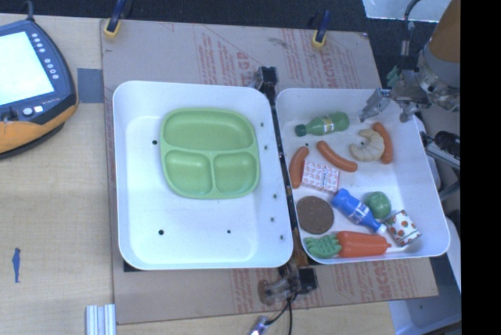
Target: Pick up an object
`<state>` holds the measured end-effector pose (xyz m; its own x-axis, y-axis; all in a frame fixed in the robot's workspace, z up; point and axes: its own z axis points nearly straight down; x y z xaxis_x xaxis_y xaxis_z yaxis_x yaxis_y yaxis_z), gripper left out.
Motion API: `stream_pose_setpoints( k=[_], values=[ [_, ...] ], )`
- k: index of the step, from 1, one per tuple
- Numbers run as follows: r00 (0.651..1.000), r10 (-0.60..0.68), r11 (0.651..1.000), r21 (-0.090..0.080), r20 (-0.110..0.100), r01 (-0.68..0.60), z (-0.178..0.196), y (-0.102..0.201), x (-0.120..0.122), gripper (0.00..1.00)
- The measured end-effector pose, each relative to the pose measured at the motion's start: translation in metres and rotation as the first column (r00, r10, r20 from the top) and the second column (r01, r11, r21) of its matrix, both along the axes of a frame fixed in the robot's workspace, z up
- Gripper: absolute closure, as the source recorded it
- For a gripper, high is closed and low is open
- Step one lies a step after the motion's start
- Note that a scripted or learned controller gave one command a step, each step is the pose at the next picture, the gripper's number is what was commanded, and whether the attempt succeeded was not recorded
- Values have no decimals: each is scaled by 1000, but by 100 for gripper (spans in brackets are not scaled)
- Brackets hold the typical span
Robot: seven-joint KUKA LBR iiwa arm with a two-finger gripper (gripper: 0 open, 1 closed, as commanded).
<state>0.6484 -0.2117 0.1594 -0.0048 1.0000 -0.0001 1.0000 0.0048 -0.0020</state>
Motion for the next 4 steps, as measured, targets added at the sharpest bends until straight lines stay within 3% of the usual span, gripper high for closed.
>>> stream_pose_setpoints(
  k=[1, 2, 3, 4],
  values=[
    [1000, 1, 1000, 1, -2, -1, -9, 0, 2, 0],
    [1000, 1, 1000, 1, -5, -1, -43, 71, -80, 0],
    [1000, 1, 1000, 1, -3, -1, -68, 88, -143, 0],
    [1000, 1, 1000, 0, -1, -1, -68, 96, -127, 0]
  ],
)
